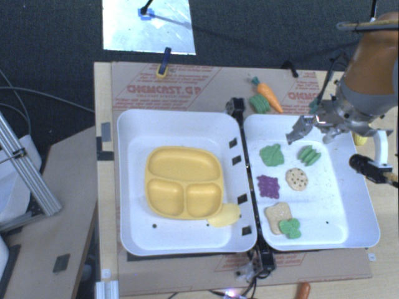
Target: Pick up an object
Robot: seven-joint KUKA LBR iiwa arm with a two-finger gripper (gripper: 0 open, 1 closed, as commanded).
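My gripper (pixel 313 132) hangs over the far part of the right bin (pixel 349 229), open, with only white bin floor showing between its fingers (pixel 298 131). Just below it lie a green leafy piece (pixel 272 155) and a striped green pod (pixel 310 155). Further toward the front are a chocolate-chip cookie (pixel 297 179), a purple grape bunch (pixel 268 185), a slice of toast (pixel 277 213) and a green broccoli piece (pixel 290 228) resting against the toast.
The left bin (pixel 131 136) holds a yellow divided plate (pixel 184 182) and a small yellow piece (pixel 224 215) at its front right. A carrot (pixel 269 94) with a green piece (pixel 259 104) lies on the cardboard behind the bins. A black part (pixel 368 167) sticks over the right bin's right rim.
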